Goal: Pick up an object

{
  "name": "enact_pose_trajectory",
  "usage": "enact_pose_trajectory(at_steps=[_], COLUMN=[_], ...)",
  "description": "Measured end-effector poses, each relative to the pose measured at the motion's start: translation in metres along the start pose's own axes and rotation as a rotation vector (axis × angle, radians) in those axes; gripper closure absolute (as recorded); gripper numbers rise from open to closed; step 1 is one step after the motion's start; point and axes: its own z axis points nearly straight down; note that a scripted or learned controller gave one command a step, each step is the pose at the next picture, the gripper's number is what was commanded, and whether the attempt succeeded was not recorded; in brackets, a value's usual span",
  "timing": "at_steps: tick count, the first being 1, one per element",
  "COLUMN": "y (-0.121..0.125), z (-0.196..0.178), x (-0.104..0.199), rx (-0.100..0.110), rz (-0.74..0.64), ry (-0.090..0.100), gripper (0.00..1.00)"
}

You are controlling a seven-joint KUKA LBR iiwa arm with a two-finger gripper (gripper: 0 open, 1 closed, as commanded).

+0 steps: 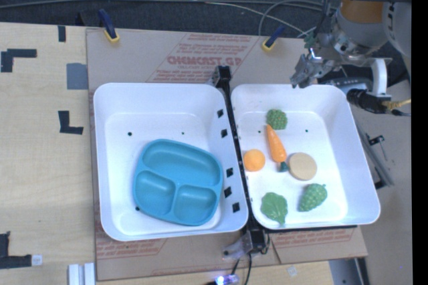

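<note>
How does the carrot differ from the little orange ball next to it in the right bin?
The carrot is long and tapered, while the orange ball is round. The carrot is a deeper orange-red with a dark green tip at its lower end; the ball is a paler, plain orange. The carrot lies slantwise nearer the bin's middle; the ball sits closer to the divider between the bins. Both rest on the floor of the right bin, untouched by the pincer.

Red printed lettering on the cardboard sheet (200, 56) behind the bins, seen upside down, too blurred to read
</note>
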Motion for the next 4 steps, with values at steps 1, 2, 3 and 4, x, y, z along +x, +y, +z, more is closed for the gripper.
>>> enact_pose_trajectory(at_steps=[1,2,3,4], y=[0.001,-0.011,-0.016,-0.022], z=[-0.016,0.006,0.027,0.022], x=[0.001,0.053,0.105,0.158], rx=[0.004,0.008,0.009,0.007], rz=[0.001,-0.001,-0.002,-0.003], ry=[0.001,0.001,0.001,0.001], gripper=[1.0,1.0,1.0,1.0])
